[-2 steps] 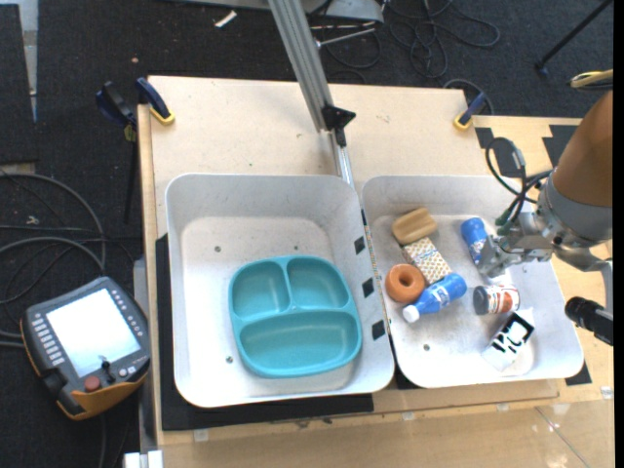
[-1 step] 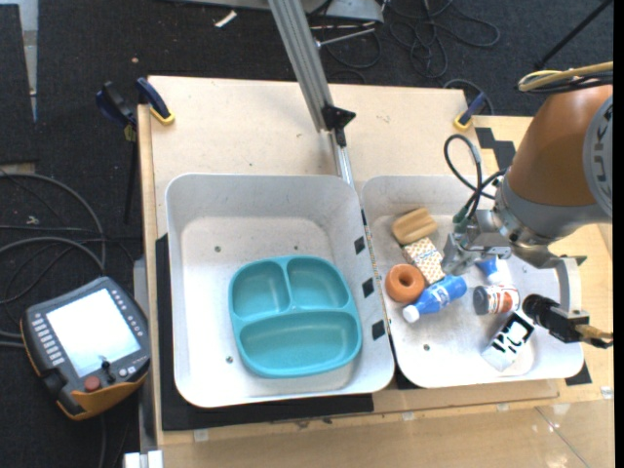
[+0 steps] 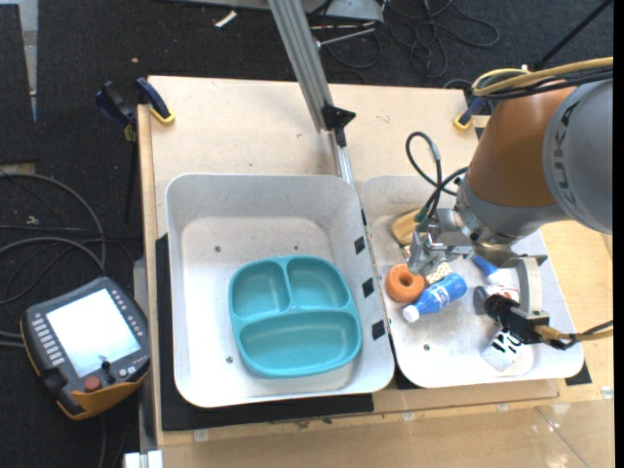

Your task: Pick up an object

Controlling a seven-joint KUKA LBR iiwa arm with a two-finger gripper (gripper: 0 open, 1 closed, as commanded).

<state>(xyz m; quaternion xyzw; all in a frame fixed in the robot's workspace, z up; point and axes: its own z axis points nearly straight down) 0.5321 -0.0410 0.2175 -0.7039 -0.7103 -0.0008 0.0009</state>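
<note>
Gripper [image 3: 429, 253], finger state indeterminable, hovers just above-right of orange ring [image 3: 404, 284]; blue bottle [image 3: 437, 297] lies slanted beside ring.

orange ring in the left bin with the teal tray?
No, the orange ring lies in the right bin, beside the blue bottle; the teal tray sits in the left bin.

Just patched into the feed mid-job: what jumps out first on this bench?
The teal divided tray lies alone in the left bin. In the right bin the arm's gripper hangs over a clutter: an orange ring beside a blue bottle, with a black-and-white object nearer the front right.
</note>
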